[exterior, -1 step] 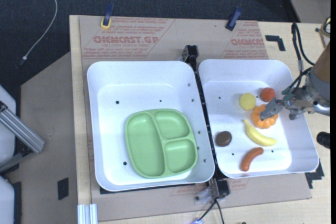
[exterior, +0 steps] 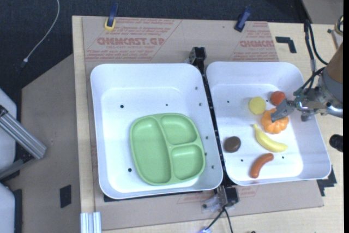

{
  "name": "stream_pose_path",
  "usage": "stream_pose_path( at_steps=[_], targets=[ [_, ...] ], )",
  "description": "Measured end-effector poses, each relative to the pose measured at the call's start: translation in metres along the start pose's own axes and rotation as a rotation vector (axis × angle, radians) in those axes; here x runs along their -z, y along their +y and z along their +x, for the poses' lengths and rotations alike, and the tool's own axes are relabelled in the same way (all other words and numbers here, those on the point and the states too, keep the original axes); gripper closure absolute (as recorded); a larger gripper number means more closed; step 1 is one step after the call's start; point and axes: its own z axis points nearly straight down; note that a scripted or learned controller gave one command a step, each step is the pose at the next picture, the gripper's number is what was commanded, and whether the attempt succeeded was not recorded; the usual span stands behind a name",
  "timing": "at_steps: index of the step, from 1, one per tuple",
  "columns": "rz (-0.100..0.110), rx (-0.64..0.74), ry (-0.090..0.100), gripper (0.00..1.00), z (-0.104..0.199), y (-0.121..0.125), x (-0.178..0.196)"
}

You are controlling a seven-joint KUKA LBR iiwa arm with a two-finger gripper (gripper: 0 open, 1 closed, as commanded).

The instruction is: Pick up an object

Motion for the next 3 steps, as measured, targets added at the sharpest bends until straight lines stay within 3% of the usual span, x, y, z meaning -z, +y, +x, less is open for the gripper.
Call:
stream_pose_path(
  at_steps=[2,3],
  targets=[
    [0.007,0.0,0.003,0.0,0.003,-0.006,-0.087],
    [0.004,-0.001,0.002,0.0,0.004,-0.007,-0.109]
  ],
)
